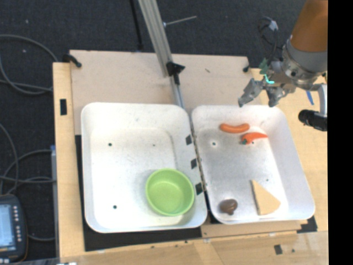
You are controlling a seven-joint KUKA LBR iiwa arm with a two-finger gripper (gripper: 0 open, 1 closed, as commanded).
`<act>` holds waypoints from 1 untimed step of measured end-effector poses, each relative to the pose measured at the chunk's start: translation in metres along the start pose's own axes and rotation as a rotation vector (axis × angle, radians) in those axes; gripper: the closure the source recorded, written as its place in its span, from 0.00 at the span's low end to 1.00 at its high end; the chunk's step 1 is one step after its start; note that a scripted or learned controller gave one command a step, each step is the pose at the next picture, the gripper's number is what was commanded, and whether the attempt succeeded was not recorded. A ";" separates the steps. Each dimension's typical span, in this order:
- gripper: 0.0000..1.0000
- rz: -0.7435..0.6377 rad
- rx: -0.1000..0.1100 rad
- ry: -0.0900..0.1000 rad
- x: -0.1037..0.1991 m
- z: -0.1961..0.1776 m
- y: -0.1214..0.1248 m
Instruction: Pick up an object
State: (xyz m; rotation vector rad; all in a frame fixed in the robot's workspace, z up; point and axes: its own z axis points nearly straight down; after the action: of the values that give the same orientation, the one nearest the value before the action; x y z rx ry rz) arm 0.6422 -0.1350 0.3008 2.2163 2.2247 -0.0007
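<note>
With its fingers spread and gripping nothing, the tool [259, 94] is hovering over the right bin's [295, 164] far rim, while the sausage [234, 128] is lying just below and left of it, its long axis running left-right.

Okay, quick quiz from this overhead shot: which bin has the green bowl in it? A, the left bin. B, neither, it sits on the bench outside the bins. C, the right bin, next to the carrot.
A: the green bowl sits near the front edge of the left bin, while the right bin holds the carrot and other small items.
</note>
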 end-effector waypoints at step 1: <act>0.00 0.001 0.005 -0.001 0.007 0.055 0.004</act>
State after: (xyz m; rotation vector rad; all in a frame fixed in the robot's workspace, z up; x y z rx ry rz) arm 0.6458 -0.1276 0.2461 2.2191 2.2259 -0.0071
